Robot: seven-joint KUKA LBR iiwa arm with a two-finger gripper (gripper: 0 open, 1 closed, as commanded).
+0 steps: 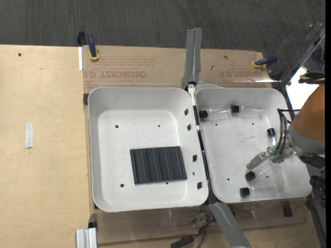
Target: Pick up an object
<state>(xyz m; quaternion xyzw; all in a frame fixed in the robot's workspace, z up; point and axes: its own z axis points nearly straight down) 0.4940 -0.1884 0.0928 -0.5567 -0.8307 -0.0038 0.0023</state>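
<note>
In the left bin (103, 112) on the surface, the dark ribbed panel (158, 164) lies flat near the middle; it looks stiff, light and low, so I judge an edge the best hold. My end effector (258, 160) hangs low in the right bin (227, 94) among small black pieces (250, 175); I cannot tell its state.

my arm (310, 125): comes in from the right, orange band above the wrist | my gripper (257, 163): low, pointing left and down from my wrist

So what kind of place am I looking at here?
Probably a robotics test lab: two shallow white plastic bins clamped onto a plywood bench, a grey-and-orange robot arm, grey carpet beyond.
</note>
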